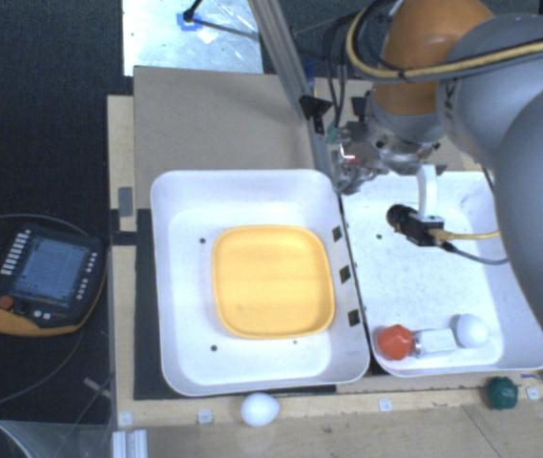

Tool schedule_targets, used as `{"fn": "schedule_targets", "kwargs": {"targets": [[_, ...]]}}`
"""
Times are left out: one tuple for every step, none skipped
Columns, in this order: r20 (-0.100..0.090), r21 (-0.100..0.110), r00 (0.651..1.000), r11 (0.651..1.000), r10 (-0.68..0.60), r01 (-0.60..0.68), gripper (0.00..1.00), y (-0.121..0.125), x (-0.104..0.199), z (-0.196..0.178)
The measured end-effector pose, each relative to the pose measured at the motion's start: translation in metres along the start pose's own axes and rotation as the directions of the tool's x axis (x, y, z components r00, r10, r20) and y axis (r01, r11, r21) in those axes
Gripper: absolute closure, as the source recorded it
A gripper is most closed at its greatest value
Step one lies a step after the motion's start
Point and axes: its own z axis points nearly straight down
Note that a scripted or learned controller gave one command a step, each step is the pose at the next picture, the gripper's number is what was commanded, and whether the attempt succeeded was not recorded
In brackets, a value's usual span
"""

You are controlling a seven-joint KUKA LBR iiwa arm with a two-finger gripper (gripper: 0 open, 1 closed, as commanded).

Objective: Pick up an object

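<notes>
Orange ball (395,342), near edge of right bin (471,218) — arm (519,74) well apart

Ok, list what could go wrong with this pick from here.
1. The gripper hangs over the rims where the left bin and right bin meet; a descent here would likely strike a rim.
2. The red ball, white block and white ball sit close together in a row by the right bin's near wall; going for one may shove the others or hit the wall.
3. The yellow plate lies flat and wide, probably hard to grip.
</notes>
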Motion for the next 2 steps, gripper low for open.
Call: {"fn": "schedule_targets", "kwargs": {"targets": [[0.0,0.0,1.0,1.0,0.001,-0.001,1.0,0.0286,0.0399,0.0083],[0.001,-0.001,1.0,1.0,0.003,-0.003,0.0,0.0288,0.0381,0.0076]]}}
